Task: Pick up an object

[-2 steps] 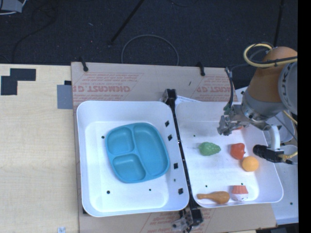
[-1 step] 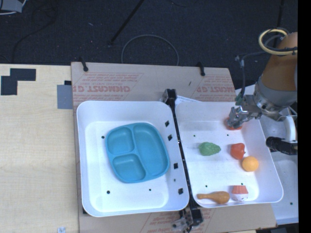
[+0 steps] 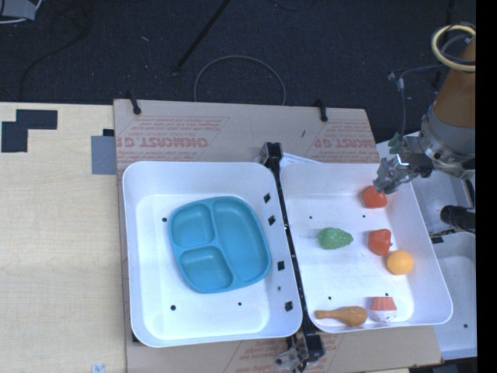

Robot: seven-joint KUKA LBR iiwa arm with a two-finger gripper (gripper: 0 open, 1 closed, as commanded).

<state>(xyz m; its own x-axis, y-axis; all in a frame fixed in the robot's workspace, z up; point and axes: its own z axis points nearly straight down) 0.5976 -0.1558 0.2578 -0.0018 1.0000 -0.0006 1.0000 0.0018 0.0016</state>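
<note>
**Gripper hanging over the right bin's far edge**

I am watching the grey arm with its orange band (image 3: 454,92) reaching in from the right, and its two-finger metal gripper (image 3: 387,179) is hanging above the far right part of the shallow white right-hand bin (image 3: 311,200). I am not able to tell how its end is set, nor whether it has hold of anything. Just beside and below it, a small red rounded object (image 3: 374,198) is lying on the bin floor. Further along, I am seeing a second red chunky piece (image 3: 380,241), touching or nearly touching a round orange ball (image 3: 400,263). A green lumpy item (image 3: 335,238) is sitting near the bin's middle. By the near rim, a tan drumstick-shaped toy (image 3: 342,315) and a small white-and-red object (image 3: 382,308) are lying just beside each other. The shallow white left-hand bin (image 3: 147,208) is holding a blue plastic divided plate (image 3: 220,243).
</note>
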